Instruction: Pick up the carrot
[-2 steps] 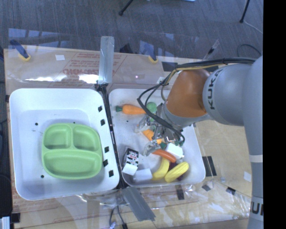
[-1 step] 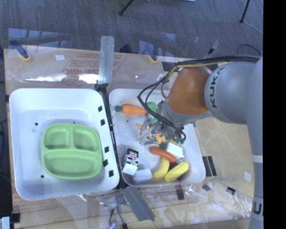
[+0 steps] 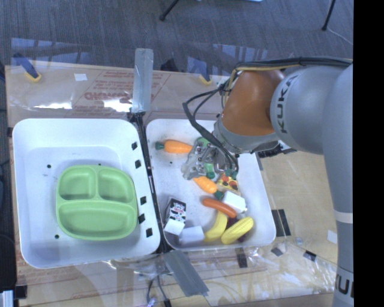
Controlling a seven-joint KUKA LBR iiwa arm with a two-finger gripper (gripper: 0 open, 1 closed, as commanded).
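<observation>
as hand (image 3: 203, 165) hovers rt bin (image 3: 252, 237), grip unclear, carrot (image 3: 175, 146) beside, arm (image 3: 312, 108) reads kuka

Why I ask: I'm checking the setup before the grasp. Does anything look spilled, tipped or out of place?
Nothing stands out. The toy food lies inside the right bin, a carrot apart near its far left corner, the rest heaped below the pincer. The green plate sits flat in the left bin.

a robotics lab is indicated: a grey industrial arm (image 3: 312, 114) is mounted over a bench (image 3: 300, 198) covered in taped plastic sheeting, two white bins (image 3: 24, 198) are fixed side by side, toy food (image 3: 228, 225) is used, and tripod legs (image 3: 171, 7) are seen on grey carpet.
</observation>
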